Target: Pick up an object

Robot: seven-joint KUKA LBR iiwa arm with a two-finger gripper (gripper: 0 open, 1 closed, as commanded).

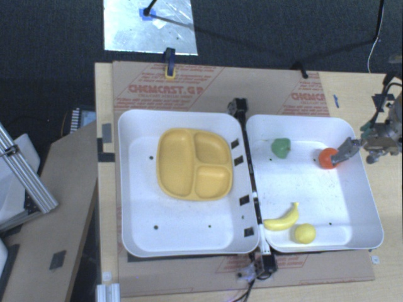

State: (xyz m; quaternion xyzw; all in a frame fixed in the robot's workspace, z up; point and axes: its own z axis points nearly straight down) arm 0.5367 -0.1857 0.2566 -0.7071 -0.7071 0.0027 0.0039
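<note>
Orange ball touches the gripper.

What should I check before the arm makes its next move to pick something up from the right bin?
1. End effector close to a target: ok. It sits right beside the orange ball near the right bin's far right side.
2. Ball between the fingers: cannot tell; the tip overlaps the ball's edge.
3. Space around the ball: ok. The green piece lies well apart from it.
4. Other targets reachable: ok. The banana and lemon lie near the bin's front wall, touching or almost touching.
5. Yellow divided plate out of the way: ok, it is in the left bin.
</note>
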